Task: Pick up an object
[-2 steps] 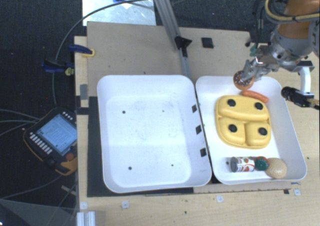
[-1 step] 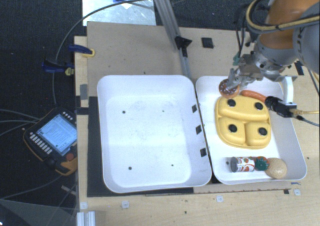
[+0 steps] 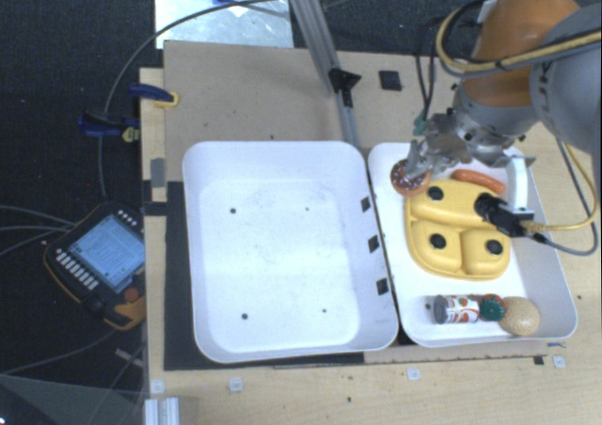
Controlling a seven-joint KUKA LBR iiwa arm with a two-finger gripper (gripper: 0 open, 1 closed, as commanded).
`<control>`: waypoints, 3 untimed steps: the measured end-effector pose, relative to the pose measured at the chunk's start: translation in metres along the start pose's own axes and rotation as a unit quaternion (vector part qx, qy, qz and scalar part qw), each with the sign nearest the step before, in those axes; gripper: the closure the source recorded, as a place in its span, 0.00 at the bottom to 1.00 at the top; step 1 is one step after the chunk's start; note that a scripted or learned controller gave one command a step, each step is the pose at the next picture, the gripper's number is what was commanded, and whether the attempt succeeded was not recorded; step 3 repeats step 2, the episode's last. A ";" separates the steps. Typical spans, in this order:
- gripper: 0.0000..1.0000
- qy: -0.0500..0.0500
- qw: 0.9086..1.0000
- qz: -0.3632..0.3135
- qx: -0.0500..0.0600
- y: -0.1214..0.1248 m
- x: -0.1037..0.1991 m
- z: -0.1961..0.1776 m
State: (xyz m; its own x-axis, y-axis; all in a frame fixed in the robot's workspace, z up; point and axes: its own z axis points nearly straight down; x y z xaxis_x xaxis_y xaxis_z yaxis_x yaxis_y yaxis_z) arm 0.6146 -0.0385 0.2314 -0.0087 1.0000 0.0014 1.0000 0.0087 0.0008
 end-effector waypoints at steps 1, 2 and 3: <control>1.00 0.001 1.000 -0.001 0.001 -0.024 0.055 -0.003; 1.00 0.000 1.000 -0.001 0.002 -0.044 0.106 0.008; 1.00 0.000 1.000 -0.001 0.002 -0.044 0.106 0.008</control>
